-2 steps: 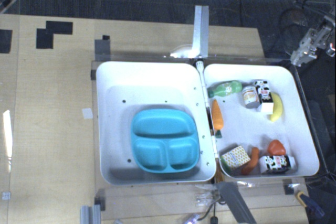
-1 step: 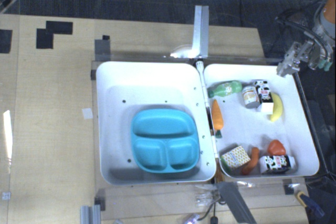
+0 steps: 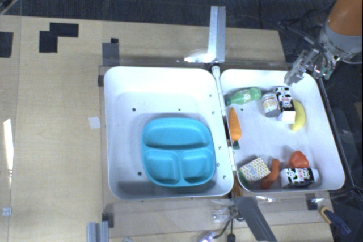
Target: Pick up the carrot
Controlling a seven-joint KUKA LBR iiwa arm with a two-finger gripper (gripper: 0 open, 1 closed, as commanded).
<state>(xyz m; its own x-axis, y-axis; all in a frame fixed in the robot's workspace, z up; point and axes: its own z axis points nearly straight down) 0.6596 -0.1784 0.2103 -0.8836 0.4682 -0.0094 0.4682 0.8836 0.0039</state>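
Two white bins share the worktop; the carrot (image 3: 233,124) lies untouched in the right one, my gripper (image 3: 296,74) spread, well apart.

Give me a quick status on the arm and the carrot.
Gripper over right bin's far edge, holding nothing. Carrot against the divider wall, apart from the gripper. Green bottle just behind carrot; small can lies between.
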